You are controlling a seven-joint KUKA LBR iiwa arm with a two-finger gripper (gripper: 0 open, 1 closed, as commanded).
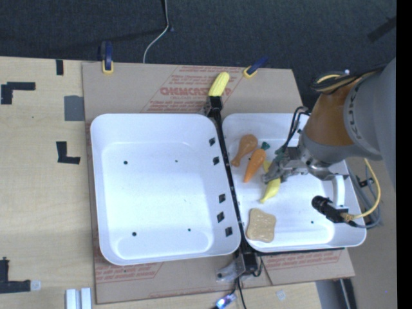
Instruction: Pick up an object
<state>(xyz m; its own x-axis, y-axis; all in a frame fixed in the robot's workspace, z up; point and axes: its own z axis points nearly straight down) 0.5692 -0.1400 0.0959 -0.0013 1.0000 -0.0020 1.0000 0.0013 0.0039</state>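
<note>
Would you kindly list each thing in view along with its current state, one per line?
Gripper: low in the right bin, over the yellow piece; grasp unclear.
Yellow piece: lying tilted on the bin floor.
Carrot: lying flat, beside the drumstick.
Drumstick: lying flat near the divider.
Bread slice: lying flat at the near edge.
Right bin: holds all four items.

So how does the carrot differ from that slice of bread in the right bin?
The carrot is orange, long and tapered; the bread slice is tan, squarish and flat. The carrot lies near the bin's middle beside the tool, while the bread slice sits apart in the near corner by the divider. Both rest on the floor of the right bin.
</note>
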